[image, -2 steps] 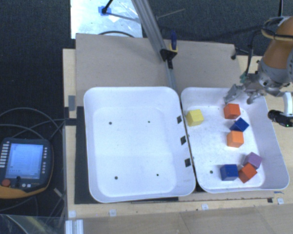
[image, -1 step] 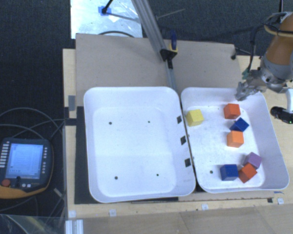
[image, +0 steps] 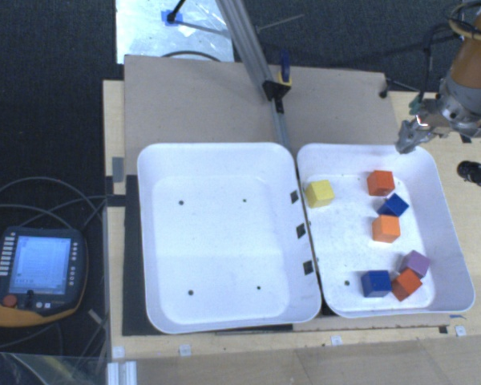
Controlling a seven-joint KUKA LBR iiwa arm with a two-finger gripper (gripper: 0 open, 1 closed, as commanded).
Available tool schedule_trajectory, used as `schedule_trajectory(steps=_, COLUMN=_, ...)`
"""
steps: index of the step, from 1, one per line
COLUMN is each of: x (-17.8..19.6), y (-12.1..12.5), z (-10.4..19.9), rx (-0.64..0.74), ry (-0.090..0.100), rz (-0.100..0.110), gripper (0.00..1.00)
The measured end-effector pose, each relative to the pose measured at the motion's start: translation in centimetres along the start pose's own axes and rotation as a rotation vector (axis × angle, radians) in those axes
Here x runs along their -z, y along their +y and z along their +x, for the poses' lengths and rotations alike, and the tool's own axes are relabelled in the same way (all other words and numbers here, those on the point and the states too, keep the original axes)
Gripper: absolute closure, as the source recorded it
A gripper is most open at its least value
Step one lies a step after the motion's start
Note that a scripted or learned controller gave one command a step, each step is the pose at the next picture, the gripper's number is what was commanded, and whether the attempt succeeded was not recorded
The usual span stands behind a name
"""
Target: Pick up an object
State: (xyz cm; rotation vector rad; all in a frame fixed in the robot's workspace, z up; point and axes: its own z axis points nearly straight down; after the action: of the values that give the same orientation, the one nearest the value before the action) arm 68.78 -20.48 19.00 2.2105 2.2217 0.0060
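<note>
Gripper (image: 406, 141) up by the far rim of the right bin (image: 441, 189), probably lining up (open or shut, cannot tell). Closest block: orange block (image: 380, 183), resting in that bin, just beside a blue block (image: 394, 205).

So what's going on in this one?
A robot arm reaches in with its tool over the far rim of the right bin, holding nothing. Seven blocks lie in that bin: a yellow block, three orange, two blue and one purple. No pick has been made yet.
</note>
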Motion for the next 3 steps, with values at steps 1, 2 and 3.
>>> schedule_trajectory(steps=1, x=2.1, y=0.2, z=0.0, rx=0.0, ry=0.001, rz=0.002, gripper=1.0)
schedule_trajectory(steps=2, x=2.5, y=-2.7, z=5.6, rx=0.004, ry=0.004, rz=0.007, gripper=1.0)
schedule_trajectory(steps=3, x=2.6, y=-6.2, z=10.6, rx=0.004, ry=0.005, rz=0.01, gripper=1.0)
